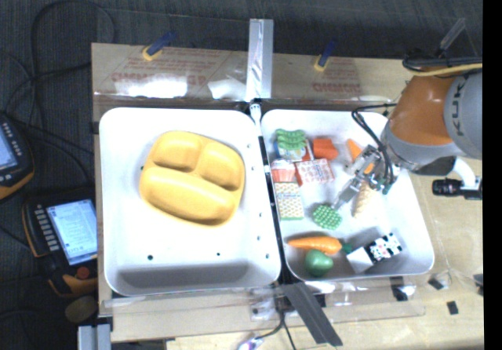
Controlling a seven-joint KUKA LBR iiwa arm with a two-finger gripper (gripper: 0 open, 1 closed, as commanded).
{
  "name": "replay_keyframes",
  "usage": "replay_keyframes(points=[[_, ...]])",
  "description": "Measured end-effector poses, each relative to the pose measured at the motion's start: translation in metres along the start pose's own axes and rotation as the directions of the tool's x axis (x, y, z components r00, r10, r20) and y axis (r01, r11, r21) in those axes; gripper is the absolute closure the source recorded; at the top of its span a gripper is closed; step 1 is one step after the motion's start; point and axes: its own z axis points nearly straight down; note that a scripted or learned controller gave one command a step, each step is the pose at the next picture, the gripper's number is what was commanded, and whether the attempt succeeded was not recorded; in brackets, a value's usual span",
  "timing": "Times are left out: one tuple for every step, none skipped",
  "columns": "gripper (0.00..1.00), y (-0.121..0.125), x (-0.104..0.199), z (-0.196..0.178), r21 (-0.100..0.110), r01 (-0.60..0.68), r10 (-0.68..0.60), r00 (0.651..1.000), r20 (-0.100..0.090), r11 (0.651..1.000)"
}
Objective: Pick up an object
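My gripper (353, 191) hangs low over the right bin (420, 223), reaching in from the right under the orange wrist band. Its tip sits just above and to the right of a green dotted piece (328, 216). A beige cone-shaped piece (363, 199) lies right against the gripper's lower side. I cannot see anything held. Close by to the left are a red and white box (314, 172) and a patterned card (288, 202).
The right bin also holds a green toy (290, 139), an orange-red block (324, 148), a carrot (314, 244), a green pepper (318, 262) and a black and white cube (384, 247). A large yellow moulded tray (192, 176) lies in the left bin (118, 246).
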Motion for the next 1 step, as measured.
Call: replay_keyframes(points=[[0.0,0.0441,-0.0406,0.002,0.002,0.023,-0.023,1.0,-0.003,1.0]])
